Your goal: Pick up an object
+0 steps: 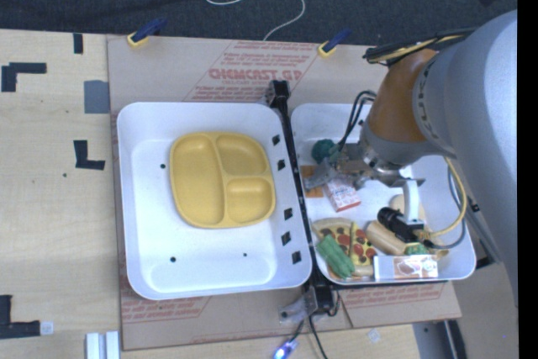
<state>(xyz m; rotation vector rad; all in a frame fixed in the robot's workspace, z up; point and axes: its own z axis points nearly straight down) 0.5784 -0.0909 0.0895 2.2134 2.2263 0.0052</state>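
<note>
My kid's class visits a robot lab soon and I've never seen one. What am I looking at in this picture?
One camera looks down at a slant on a bench with two white bins. The grey arm with an orange band reaches in from the right; its tool is low in the right bin, among toy food: a pizza slice, something green, a small carton. I cannot tell whether it holds anything. The left bin holds a yellow divided plate.
</note>
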